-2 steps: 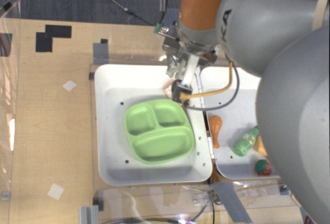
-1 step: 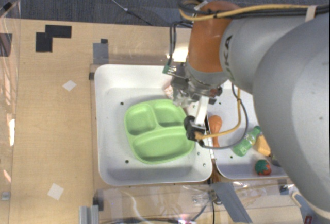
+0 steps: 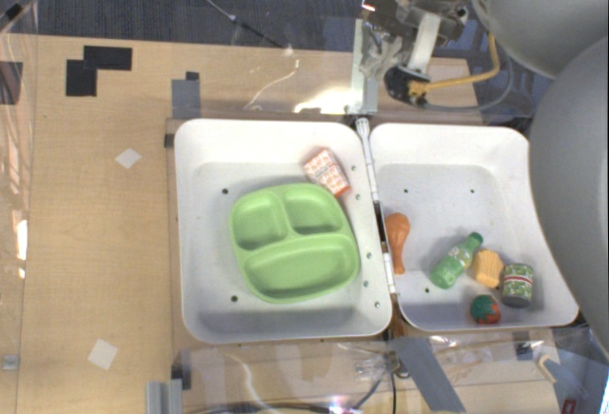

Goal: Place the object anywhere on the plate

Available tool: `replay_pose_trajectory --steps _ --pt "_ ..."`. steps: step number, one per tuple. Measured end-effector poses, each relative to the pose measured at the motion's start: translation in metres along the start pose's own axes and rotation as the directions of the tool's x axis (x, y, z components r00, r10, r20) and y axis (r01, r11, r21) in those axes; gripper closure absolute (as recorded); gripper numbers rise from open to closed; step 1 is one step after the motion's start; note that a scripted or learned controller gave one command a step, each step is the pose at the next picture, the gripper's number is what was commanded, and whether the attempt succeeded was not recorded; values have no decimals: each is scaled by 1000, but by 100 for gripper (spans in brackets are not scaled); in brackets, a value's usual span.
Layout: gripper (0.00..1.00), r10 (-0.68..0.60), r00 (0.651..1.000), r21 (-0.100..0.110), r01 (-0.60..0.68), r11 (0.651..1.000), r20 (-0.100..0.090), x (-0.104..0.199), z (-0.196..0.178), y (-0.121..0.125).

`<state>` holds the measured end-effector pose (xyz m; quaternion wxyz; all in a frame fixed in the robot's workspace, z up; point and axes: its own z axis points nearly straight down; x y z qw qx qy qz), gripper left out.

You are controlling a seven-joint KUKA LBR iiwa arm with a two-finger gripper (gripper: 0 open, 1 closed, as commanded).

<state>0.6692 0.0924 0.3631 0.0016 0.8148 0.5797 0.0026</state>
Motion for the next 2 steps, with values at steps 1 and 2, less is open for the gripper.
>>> replay_pose_trajectory --steps 1,2 --pt "100 -120 993 6 120 993 1 -14 179 -34" --pt "100 -250 968 1 250 968 -1 -69 -2 -168"
